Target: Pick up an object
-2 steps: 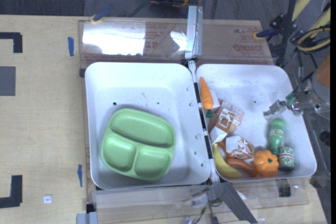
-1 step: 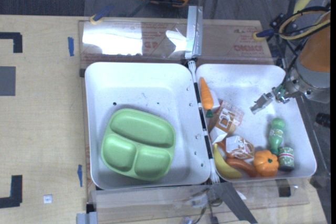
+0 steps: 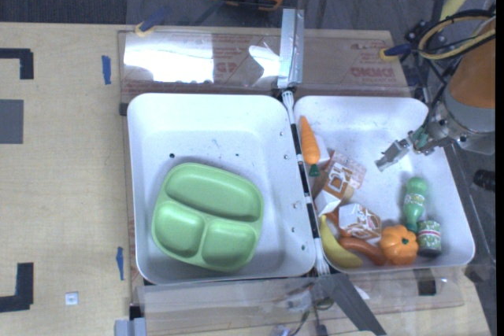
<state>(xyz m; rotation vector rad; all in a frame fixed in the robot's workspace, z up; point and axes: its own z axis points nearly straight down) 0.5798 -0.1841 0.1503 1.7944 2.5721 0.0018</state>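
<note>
- Reaching in from the right, the grey arm with its orange band holds its two-finger hand [image 3: 391, 156] over the upper middle of the right-hand shallow white bin [image 3: 370, 108], above bare bin floor.
- Its fingers look slightly parted with nothing seen between them, though they are small and blurred and the width of the gap is hard to judge; they point down and to the left.
- Candidate objects lie in the right bin: a small orange toy carrot [image 3: 309, 142] beside the left wall, its long axis running up and down the view with its green end toward the viewer.
- A green plastic bottle [image 3: 415, 199] lies near the right wall, its long axis close to vertical in the view; just below it sits a small round can with a green and red label [image 3: 430, 236].
- An orange toy pumpkin [image 3: 399, 243] sits at the lower edge, touching a yellow toy banana [image 3: 336, 245] that curves along the bottom left corner.
- Two crumpled printed packets [image 3: 342, 179] lie between the carrot and the pumpkin; their printing cannot be read, and a reddish item beneath them is partly hidden.
- A pale green divided plastic tray [image 3: 208, 216] rests in the left-hand white bin [image 3: 205, 114], well apart from the hand.
- Both bins stand on the pale wooden desk [image 3: 55, 193].
</note>
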